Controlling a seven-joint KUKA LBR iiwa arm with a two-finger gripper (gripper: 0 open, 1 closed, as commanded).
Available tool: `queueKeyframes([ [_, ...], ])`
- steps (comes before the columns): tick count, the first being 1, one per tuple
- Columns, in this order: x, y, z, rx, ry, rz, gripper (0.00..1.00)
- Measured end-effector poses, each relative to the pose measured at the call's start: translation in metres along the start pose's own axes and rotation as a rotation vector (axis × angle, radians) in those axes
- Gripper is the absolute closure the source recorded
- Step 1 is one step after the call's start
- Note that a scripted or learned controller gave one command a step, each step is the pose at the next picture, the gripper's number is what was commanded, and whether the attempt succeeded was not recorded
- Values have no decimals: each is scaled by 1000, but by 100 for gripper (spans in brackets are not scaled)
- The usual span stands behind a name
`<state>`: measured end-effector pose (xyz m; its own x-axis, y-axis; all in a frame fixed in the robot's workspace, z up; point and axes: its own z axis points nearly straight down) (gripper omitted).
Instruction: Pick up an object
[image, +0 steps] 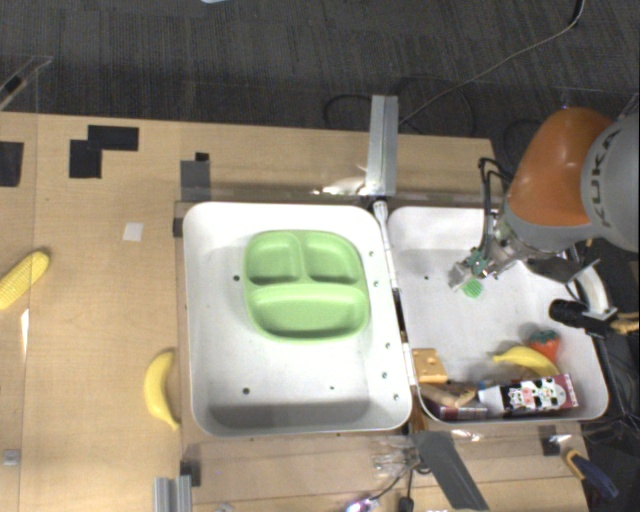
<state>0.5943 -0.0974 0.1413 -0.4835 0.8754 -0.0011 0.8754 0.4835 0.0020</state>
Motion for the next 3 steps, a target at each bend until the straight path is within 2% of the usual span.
queueKeyframes([
  [1,10,54,-67,-1,0,145,100],
  [2,10,54,-67,-1,0,144,0],
  [3,-32,54,41,1,1,81,0],
])
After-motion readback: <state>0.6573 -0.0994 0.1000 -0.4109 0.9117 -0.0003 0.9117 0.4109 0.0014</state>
